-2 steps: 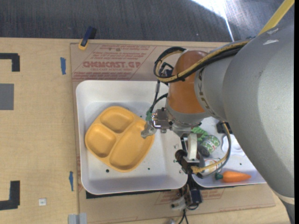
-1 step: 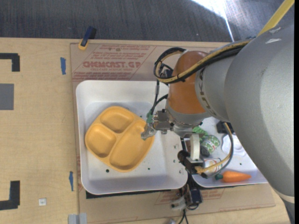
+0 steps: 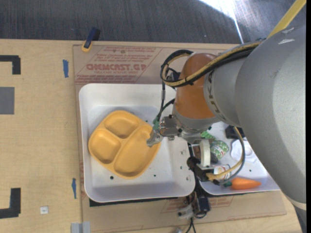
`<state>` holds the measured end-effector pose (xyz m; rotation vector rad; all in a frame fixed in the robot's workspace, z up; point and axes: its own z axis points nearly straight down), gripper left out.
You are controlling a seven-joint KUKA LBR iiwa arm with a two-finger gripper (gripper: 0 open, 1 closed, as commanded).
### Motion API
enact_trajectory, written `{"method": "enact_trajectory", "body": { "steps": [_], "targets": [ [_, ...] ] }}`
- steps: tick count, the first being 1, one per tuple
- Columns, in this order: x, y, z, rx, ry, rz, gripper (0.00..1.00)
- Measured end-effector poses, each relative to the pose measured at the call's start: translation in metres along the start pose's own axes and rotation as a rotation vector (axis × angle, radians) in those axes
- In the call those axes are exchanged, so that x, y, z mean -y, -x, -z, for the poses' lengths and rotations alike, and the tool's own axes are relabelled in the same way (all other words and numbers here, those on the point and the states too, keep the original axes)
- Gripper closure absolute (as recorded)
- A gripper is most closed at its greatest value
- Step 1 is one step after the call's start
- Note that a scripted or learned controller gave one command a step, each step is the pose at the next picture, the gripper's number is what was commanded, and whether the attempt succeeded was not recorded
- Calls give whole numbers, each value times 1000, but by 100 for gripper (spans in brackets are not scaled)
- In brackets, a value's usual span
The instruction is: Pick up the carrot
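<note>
A yellow divided plate [image 3: 122, 142] lies in the left white bin [image 3: 97, 188]. The gripper [image 3: 154, 139] hangs over the plate's right edge; its opening cannot be judged, and nothing visibly sits in it. The carrot [image 3: 245, 183] lies at the right bin's [image 3: 252, 191] near edge: probably light, stiff, smooth, best pinched across its thicker middle.
</note>
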<state>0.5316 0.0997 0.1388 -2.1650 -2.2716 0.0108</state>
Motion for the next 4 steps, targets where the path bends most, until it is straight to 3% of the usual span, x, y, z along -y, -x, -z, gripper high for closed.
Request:
{"method": "enact_trajectory", "body": {
  "steps": [2, 3, 4],
  "targets": [
    [1, 1, 0, 1, -4, 82, 0],
    [1, 16, 8, 24, -3, 66, 100],
    [11, 5, 3, 23, 65, -163, 100]
  ]
}}
